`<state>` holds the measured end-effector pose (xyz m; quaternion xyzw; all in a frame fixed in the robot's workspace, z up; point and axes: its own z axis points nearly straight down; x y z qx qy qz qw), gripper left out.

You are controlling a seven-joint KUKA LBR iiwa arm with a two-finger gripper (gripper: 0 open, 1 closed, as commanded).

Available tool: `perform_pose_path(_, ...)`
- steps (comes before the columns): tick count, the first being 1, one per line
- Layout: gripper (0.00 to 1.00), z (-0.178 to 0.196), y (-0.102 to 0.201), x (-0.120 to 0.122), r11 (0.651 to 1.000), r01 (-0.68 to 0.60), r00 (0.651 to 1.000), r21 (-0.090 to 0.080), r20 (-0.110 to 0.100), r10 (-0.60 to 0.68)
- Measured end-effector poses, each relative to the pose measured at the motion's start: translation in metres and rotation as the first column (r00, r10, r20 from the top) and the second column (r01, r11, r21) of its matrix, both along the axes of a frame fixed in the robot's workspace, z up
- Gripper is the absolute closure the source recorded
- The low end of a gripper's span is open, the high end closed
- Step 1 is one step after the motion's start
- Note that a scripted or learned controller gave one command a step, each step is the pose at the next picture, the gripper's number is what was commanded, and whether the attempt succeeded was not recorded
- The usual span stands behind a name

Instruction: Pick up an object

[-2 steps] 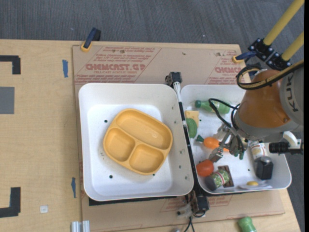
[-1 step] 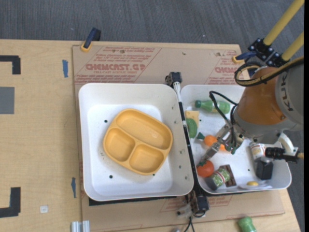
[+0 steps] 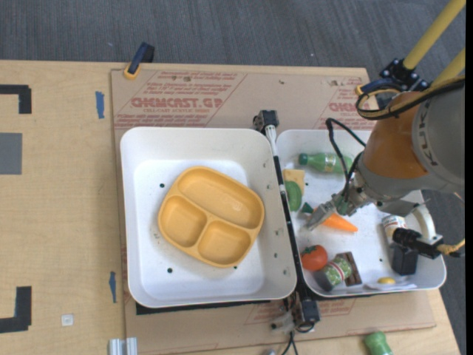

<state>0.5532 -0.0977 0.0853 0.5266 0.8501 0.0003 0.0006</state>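
My gripper (image 3: 320,217) is low inside the right bin (image 3: 432,276), near its middle left. An orange carrot (image 3: 342,224) lies just to its right, close against it; I cannot tell whether they touch. A green bottle (image 3: 321,161) lies at the bin's far side. A yellow wedge (image 3: 295,177) and a green piece (image 3: 293,197) sit by the left wall. Near the front lie a red tomato (image 3: 314,257) and a green-and-red can (image 3: 340,270). The arm's orange band (image 3: 392,150) hangs over the bin's right half.
The left bin (image 3: 140,198) holds a yellow three-part plate (image 3: 211,217). A small yellow piece (image 3: 386,280) lies at the right bin's front wall. A green object (image 3: 377,341) rests on the bench in front of the bins.
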Motion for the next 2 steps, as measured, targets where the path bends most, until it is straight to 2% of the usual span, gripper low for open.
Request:
perform_pose_path(1, 1.00, 0.0104, 0.0008, 0.0009, 1.000, -0.002, 1.000, 0.000, 0.003, 0.002)
perform_pose_path(2, 0.00, 0.0103, 0.0010, 0.0009, 1.000, -0.002, 1.000, 0.000, 0.003, 0.002)
